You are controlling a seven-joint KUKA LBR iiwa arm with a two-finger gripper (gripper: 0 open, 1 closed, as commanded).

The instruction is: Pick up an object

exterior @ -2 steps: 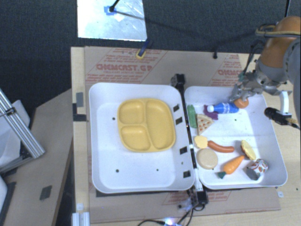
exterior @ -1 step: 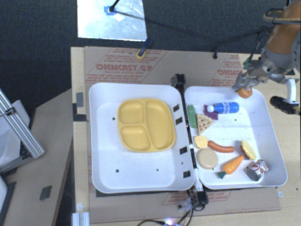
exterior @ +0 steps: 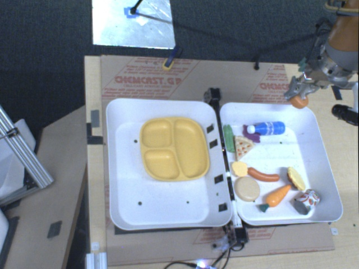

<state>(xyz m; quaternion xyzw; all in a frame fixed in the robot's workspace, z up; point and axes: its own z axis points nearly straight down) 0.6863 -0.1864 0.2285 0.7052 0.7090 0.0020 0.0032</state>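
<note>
End effector [exterior: 298,94] grips an orange object [exterior: 300,101] above the right bin's [exterior: 325,150] far edge.

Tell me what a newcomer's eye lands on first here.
The yellow three-compartment plastic plate sits alone in the left white bin. The right white bin holds crowded toy food, with a blue and white bottle near its far edge. Above that bin's far right corner, the hand holds a small orange object.
</note>
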